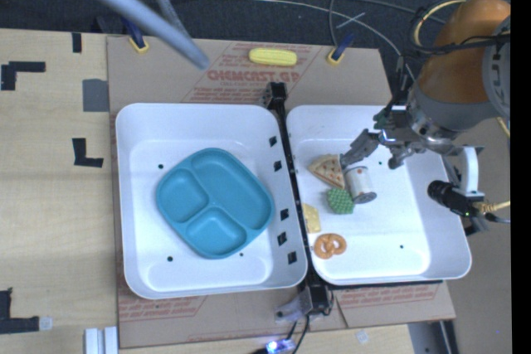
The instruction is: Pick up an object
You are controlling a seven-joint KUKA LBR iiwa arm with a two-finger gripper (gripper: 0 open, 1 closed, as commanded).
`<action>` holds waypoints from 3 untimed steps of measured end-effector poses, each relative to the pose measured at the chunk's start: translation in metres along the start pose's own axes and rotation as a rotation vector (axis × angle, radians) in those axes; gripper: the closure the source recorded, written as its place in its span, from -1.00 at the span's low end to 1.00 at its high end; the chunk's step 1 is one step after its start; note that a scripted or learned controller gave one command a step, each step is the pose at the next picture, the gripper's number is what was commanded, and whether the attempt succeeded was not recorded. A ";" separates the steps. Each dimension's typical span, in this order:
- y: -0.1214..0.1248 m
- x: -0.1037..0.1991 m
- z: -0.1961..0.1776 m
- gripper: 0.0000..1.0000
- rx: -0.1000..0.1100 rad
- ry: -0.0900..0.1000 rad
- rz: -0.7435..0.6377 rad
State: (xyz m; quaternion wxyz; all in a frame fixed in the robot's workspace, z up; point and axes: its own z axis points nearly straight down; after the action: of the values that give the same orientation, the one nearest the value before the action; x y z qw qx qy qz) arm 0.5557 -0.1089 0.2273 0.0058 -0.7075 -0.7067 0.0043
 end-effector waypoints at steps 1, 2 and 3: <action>0.002 0.000 -0.007 -1.00 -0.012 -0.002 -0.003; 0.009 0.006 0.041 -1.00 -0.009 -0.002 -0.003; 0.012 0.016 0.092 -1.00 -0.008 -0.002 -0.003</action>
State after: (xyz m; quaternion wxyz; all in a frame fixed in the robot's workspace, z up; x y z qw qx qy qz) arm 0.5662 -0.0929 0.1349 0.0021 -0.7066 -0.7076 0.0021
